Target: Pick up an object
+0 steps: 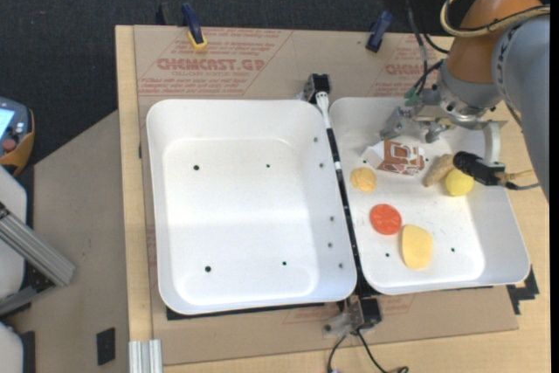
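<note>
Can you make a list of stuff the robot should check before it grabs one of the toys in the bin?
1. Hand is over the right bin, where the toys are: ok.
2. Hand is right above a toy: ok, it hangs over the brown and white packet.
3. Hand open enough to fit around it: cannot tell.
4. Packet has room around it: ok, the small yellow ball lies apart from it.
5. Other toys out of the way: ok, the red disc and long yellow piece lie nearer the front.
6. Already holding something: cannot tell.
</note>
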`<state>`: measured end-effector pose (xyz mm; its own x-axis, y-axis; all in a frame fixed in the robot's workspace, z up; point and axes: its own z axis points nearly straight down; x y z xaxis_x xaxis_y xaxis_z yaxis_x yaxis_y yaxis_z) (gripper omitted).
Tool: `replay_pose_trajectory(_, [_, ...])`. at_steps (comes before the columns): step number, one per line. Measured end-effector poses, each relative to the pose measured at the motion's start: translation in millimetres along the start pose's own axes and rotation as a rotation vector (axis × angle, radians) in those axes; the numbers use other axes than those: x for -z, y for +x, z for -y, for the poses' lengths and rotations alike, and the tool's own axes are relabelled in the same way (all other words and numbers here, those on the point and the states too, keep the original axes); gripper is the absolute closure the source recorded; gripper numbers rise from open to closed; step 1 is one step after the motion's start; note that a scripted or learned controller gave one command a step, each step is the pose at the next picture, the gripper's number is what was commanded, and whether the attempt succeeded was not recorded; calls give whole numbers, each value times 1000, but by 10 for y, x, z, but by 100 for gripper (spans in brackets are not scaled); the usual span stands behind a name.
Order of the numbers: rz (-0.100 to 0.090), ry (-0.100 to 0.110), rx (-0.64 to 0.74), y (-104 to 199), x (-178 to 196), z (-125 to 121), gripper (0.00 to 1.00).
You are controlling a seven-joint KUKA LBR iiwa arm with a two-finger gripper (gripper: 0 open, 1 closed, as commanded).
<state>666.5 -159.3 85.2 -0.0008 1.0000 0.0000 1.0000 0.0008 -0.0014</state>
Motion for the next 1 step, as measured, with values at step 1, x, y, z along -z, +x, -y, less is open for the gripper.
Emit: replay_pose_trajectory(1, [0,0,0,15,0,0,0])
